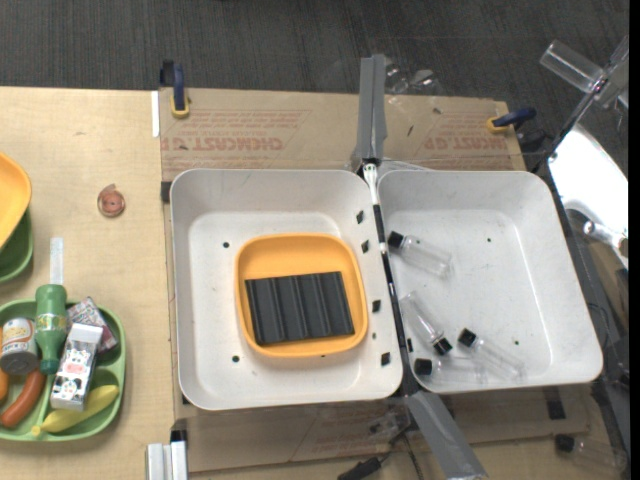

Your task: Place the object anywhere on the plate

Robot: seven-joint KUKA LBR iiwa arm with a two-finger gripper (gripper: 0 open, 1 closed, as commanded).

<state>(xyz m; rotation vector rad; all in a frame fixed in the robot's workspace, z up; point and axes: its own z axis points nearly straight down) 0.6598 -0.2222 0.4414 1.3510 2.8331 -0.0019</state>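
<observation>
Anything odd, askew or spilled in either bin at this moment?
Nothing spilled. The dark ribbed block lies flat on the orange plate in the left bin; clear vials lie scattered at mixed angles in the right bin.

Even, diffuse overhead light, moderately bright. Both white bins (200, 268) read near-white but aren't blown out; shadows are soft, with a faint one along the orange plate (300, 248) rim. Small glints on the clear vials (420, 256) in the right bin. Focus is decent centre-frame, softer at the right edge. Mild compression noise on the dark carpet (300, 18).
</observation>
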